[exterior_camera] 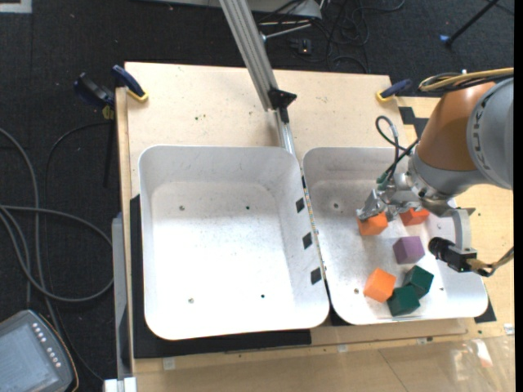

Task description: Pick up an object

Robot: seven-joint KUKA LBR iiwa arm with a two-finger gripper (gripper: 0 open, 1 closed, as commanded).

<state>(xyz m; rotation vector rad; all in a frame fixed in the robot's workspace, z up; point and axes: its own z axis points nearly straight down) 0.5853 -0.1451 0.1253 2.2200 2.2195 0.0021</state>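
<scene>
So the tool (377, 213) sits low in the right bin (343, 178), right at an orange block (373, 224) that looks pinched between its fingers, though I wouldn't swear the grip is solid. Feels like the grasp step. Next move is probably a straight lift to see if the block comes along.

Count in that bin: three orange blocks (the second one (416, 215) is just beside the tool, the third (380, 285) nearer the front), one purple block (409, 249), two dark green blocks (411, 291) touching each other.
</scene>
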